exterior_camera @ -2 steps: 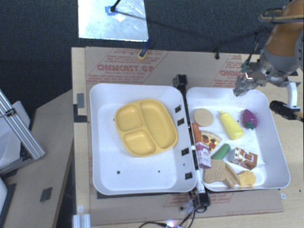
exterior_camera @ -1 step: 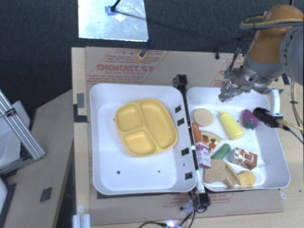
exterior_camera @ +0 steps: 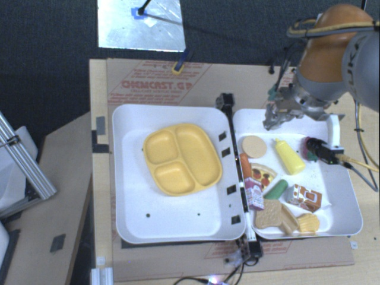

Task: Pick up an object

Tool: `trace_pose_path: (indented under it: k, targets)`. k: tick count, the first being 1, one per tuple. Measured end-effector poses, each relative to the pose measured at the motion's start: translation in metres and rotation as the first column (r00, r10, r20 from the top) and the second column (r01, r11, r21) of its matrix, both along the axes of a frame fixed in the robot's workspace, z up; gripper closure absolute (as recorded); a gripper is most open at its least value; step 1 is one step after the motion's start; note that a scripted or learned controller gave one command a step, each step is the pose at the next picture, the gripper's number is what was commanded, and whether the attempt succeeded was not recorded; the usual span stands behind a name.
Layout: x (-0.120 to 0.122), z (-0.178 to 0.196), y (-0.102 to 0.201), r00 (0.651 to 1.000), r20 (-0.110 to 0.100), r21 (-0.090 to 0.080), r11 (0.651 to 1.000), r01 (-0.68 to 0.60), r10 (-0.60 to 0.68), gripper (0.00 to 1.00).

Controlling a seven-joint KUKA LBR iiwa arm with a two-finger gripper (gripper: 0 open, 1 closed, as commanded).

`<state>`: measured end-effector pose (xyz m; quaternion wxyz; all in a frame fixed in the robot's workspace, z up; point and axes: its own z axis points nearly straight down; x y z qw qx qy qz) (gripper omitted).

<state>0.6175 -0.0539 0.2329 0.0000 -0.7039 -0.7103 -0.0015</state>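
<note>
The right bin [exterior_camera: 344, 180] holds several toy foods: a round tan cookie [exterior_camera: 254, 146], a yellow mustard bottle [exterior_camera: 288, 156], a dark purple piece [exterior_camera: 312, 147], an orange stick [exterior_camera: 244, 164], a pizza slice [exterior_camera: 263, 174], a green piece [exterior_camera: 275, 189], a pink packet [exterior_camera: 255, 196], a brown carton [exterior_camera: 306, 198], a toast shape [exterior_camera: 273, 215] and a ridged yellow piece [exterior_camera: 307, 222]. My gripper [exterior_camera: 274, 120] hangs over the bin's back left corner, just behind the cookie, with nothing seen in it.
A yellow compartment plate [exterior_camera: 181, 158] lies in the left bin [exterior_camera: 127, 177]. Black clips [exterior_camera: 224, 100] line the rim between the bins. A silver sheet [exterior_camera: 141, 15] lies behind the bench, and a metal frame [exterior_camera: 24, 162] stands at the left.
</note>
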Motion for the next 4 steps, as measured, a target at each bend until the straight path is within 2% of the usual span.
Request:
trace_pose_path:
  k: [1, 2, 3, 4]
  targets:
    - [0.005, 0.0, -0.009, 1.0, 0.001, -0.002, 1.0, 0.007, -0.007, 1.0]
    - [0.005, -0.018, -0.007, 1.0, -0.002, -0.002, 1.0, 0.008, -0.008, 1.0]
    - [0.014, -0.016, -0.003, 1.0, 0.001, -0.002, 1.0, 0.003, -0.003, 1.0]
    - [0.0, 0.0, -0.002, 1.0, 0.0, -0.001, 1.0, 0.007, -0.007, 1.0]
